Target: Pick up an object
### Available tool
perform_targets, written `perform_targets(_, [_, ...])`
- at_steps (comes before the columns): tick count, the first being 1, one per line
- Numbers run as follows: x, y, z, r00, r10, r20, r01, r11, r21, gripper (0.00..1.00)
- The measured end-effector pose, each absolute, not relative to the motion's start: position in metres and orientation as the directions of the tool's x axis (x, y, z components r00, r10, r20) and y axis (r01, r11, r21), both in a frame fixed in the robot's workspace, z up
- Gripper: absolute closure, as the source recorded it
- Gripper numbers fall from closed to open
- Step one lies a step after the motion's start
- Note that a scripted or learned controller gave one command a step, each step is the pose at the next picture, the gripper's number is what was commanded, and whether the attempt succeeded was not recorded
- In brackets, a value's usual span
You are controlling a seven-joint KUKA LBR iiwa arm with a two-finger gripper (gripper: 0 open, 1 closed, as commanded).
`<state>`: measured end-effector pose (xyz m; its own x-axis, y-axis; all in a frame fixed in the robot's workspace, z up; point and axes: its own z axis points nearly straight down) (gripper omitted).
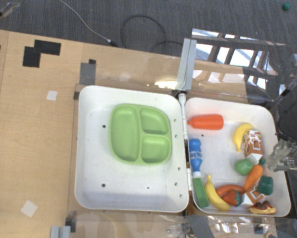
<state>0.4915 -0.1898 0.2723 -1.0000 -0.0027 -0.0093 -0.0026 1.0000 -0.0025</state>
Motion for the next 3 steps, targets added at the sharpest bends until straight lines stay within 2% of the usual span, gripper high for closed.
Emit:
perform_targets(1, [0.497, -0.199, 0.155, -0.919, 0.394, 0.0, 0.394, 0.919, 0.0, 0.0])
perform_targets(2, [0.532, -0.139, 0.091, -0.963, 0.27, -0.017, 0.27, 0.963, 0.002, 0.0])
perform_targets(3, [0.589, -0.093, 0.09, -0.914, 0.405, -0.017, 0.405, 0.914, 0.007, 0.0])
